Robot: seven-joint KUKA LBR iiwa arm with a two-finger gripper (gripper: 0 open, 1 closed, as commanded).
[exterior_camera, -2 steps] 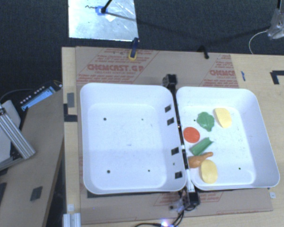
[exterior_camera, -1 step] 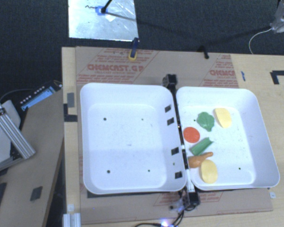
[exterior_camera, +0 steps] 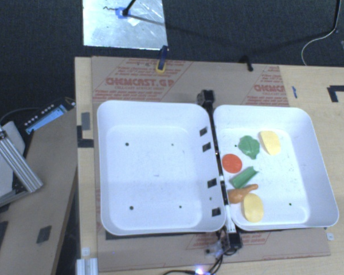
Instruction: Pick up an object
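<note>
Six small toy foods clustered in the left half of the right bin, all lying flat on its white floor: a leafy green piece with a pale yellow piece just beside it on the right; below them a round red-orange piece near the dividing seam; then a long green piece lying aslant, an orange carrot-like piece right under it, close enough that touching or apart cannot be told, and a yellow oval nearest the front wall, against the orange piece's right end. None lifted, none gripped. State of the pincer: cannot tell. Beside, to the left, the left bin, joined to the right one along a seam set with small black clips. Under both, a brown cardboard sheet with red print, a yellow-and-blue clip at its far edge. Farther out, a silvery sheet on the dark floor, a white cable at upper right, an aluminium frame at left
</note>
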